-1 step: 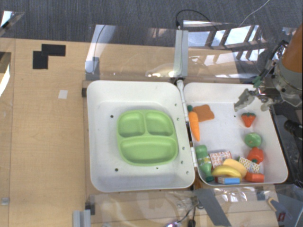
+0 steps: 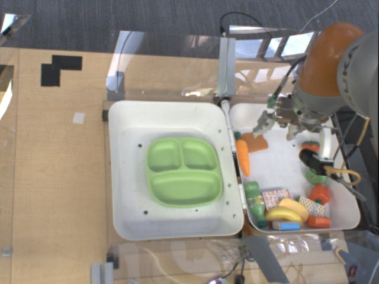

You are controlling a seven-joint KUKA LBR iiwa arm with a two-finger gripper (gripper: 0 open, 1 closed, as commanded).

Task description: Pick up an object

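I see the pincer (image 2: pixel 275 123) hanging over the upper part of the right bin (image 2: pixel 284 164), its fingers (image 2: pixel 261 123) spread with nothing between them. Just below it an orange block (image 2: pixel 255 142) lies flat, next to a carrot (image 2: pixel 243 157) along the bin's left wall. A banana (image 2: pixel 288 210) and other toys crowd the lower corner. On my desk (image 2: pixel 53 176), the left bin (image 2: pixel 127 176) holds a green tray (image 2: pixel 183 171).

A light green tray (image 2: pixel 183 171) sits in a white bin (image 2: pixel 127 158), while the other white bin (image 2: pixel 349 215) holds an orange carrot (image 2: pixel 243 157) and a yellow banana (image 2: pixel 289 210).
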